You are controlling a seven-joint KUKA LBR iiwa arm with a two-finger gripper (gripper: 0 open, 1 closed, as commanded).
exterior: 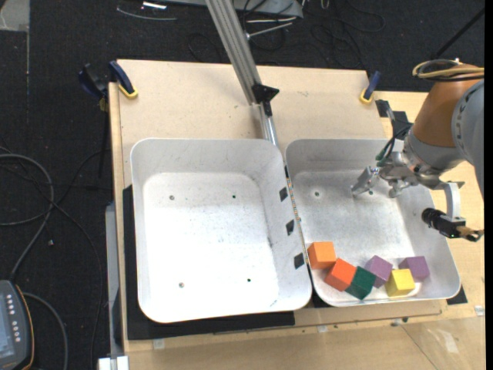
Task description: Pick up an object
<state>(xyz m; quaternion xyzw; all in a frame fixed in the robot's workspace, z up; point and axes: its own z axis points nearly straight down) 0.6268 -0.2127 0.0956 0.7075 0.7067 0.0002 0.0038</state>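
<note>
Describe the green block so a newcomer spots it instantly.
Look in the right bin, along its near edge, where six blocks cluster. The green block sits between the red-orange block and the yellow block; it is the only dark green one.

Pale wooden bench (192, 102) — two white bins (154, 156) side by side.
</note>
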